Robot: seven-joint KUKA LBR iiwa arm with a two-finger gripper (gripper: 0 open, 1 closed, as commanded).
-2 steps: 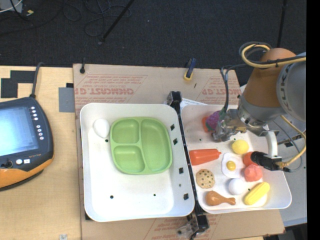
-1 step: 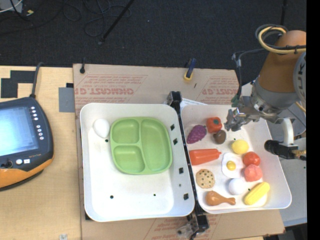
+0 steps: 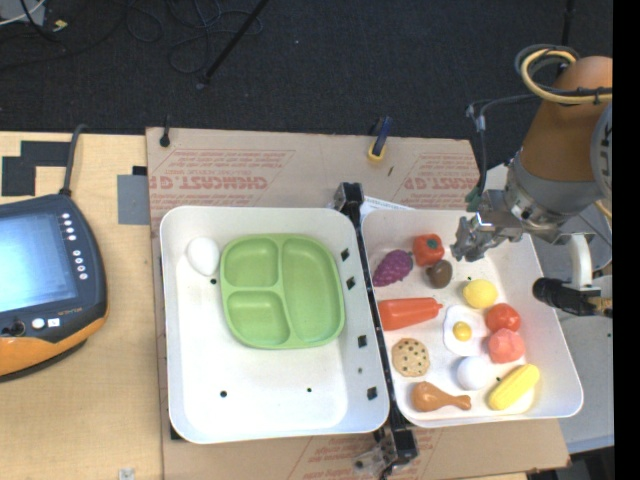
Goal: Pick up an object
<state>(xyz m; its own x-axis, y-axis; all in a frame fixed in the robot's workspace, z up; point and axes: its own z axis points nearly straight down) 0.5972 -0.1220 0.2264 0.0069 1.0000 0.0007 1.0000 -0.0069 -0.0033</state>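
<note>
You see a bench topped with printed brown cardboard (image 3: 260, 168), and beyond it, at twelve o'clock, a dark carpeted floor (image 3: 330, 48) strewn with loose cables. At nine o'clock a teach pendant (image 3: 45, 278) with a lit screen and an orange underside rests on the pale wooden bench top. A small blue-and-yellow clamp (image 3: 379, 140) grips the cardboard's far edge.

The left bin (image 3: 200, 388) holds a green divided plate (image 3: 281, 291) near its middle, with a white egg (image 3: 203, 256) just beside the plate at its ten o'clock.

The right bin (image 3: 560, 368) carries the toy food: a purple grape bunch (image 3: 393, 265), a red tomato with a green top (image 3: 429, 249), a brown ball (image 3: 439, 274), a lemon (image 3: 480, 293), an orange carrot (image 3: 408, 313), a fried egg (image 3: 461, 329), a red strawberry (image 3: 503, 318), a pink piece (image 3: 507, 346), a cookie (image 3: 409, 356), a second white egg (image 3: 472, 372), a chicken drumstick (image 3: 440, 399) and a yellow piece (perhaps a banana or corn) (image 3: 514, 387).

The arm enters at three o'clock, and its gripper (image 3: 472, 240) hangs over the right bin's far side, just at the two o'clock of the brown ball and near the tomato. You cannot tell from this slant whether its tips are apart or together, and nothing shows between them.
</note>
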